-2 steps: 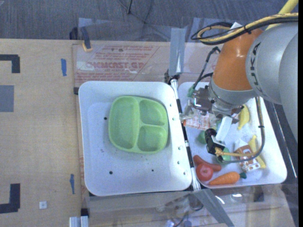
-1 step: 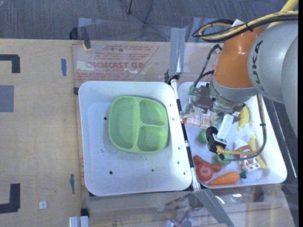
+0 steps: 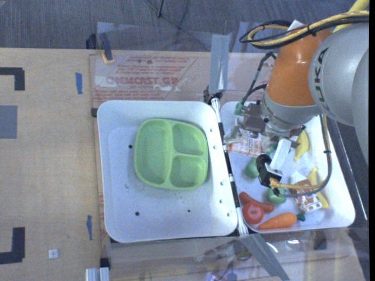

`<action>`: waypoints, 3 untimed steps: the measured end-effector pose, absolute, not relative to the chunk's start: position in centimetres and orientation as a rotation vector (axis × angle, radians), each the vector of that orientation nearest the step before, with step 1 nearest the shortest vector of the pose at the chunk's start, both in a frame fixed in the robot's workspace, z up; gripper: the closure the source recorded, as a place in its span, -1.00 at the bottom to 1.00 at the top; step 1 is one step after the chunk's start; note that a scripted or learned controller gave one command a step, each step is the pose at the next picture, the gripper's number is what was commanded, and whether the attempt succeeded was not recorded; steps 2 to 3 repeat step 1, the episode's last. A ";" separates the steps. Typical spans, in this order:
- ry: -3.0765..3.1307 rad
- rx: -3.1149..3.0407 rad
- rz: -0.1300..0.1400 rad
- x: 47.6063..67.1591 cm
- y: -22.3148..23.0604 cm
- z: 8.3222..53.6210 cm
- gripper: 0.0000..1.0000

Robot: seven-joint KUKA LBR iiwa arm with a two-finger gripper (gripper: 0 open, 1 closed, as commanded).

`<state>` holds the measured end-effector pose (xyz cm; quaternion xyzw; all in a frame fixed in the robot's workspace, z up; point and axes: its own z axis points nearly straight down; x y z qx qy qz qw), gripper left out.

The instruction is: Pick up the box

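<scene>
A white and orange printed box (image 3: 249, 148) lies near the left wall of the right bin (image 3: 345, 212). My gripper (image 3: 249, 127) hangs directly over the box's far end, close to it or touching it; the wrist hides the contact. A second small box (image 3: 310, 202) with red and yellow print lies toward the bin's near right side, below the arm.
The left bin (image 3: 114, 215) holds a green divided plate (image 3: 171, 154). Around the boxes in the right bin lie a red tomato (image 3: 253, 213), an orange carrot (image 3: 279, 220), a green toy (image 3: 252, 169) and a yellow banana (image 3: 302, 145). The grey and orange arm (image 3: 304, 69) covers the bin's far part.
</scene>
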<state>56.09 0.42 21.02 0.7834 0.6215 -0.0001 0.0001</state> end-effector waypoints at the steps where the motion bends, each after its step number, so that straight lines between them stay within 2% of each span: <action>1: 2.208 2.236 -0.002 56.4 -1.7 20.2 1.00; 3: 2.208 2.236 -0.002 56.4 -1.7 20.2 1.00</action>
